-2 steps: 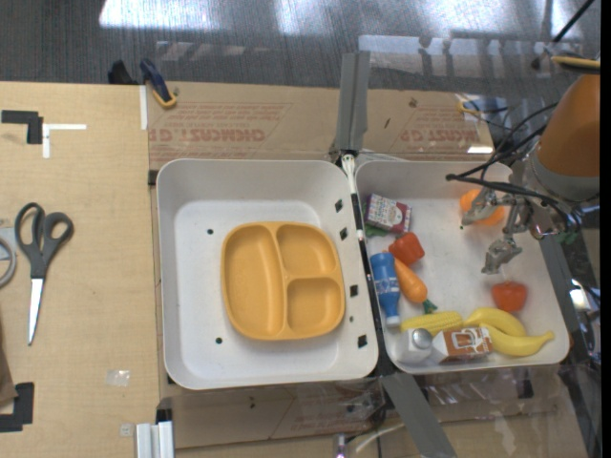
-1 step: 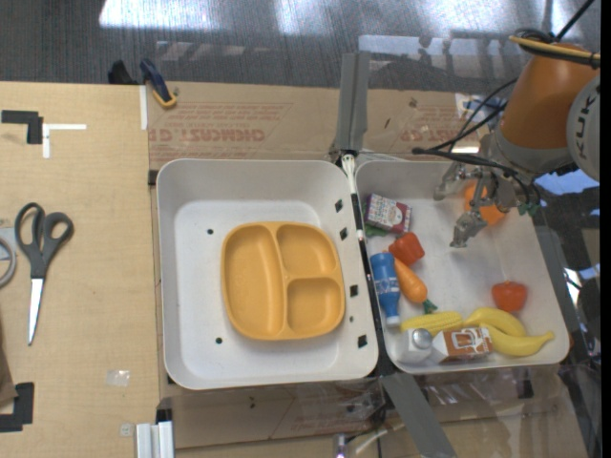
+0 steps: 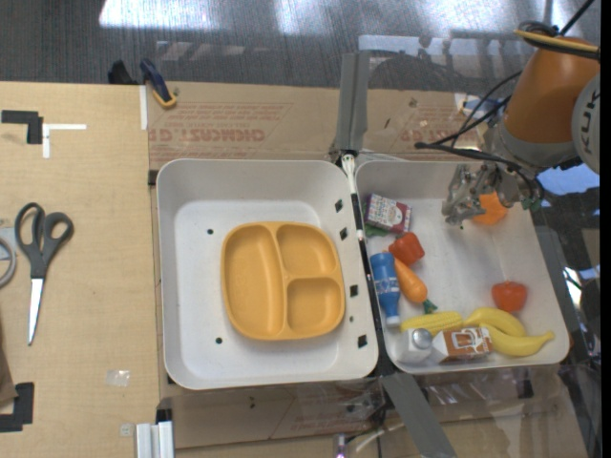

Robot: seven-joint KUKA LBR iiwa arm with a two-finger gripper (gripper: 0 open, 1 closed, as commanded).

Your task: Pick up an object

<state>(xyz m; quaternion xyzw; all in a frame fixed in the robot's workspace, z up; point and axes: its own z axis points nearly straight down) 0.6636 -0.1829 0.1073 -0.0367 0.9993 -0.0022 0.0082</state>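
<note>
My gripper (image 3: 462, 201) hangs over the far right part of the right bin (image 3: 544, 256), below the arm's orange band. A small orange fruit (image 3: 493, 210) lies right beside it, touching or just behind it; I cannot tell whether it is gripped. Lower in the same bin lie a red-and-white packet (image 3: 389, 214), a red pepper (image 3: 406, 248), a blue bottle (image 3: 384, 285), a carrot (image 3: 412, 281), a red tomato (image 3: 509, 296), bananas (image 3: 511, 333) and a small brown carton (image 3: 465, 343).
The left bin (image 3: 181, 256) holds a yellow divided plate (image 3: 284, 280). Scissors (image 3: 38, 246) lie on the bench at far left. A blue-and-yellow clamp (image 3: 158, 82) sits at the cardboard's back edge. Cables run behind the arm at the right.
</note>
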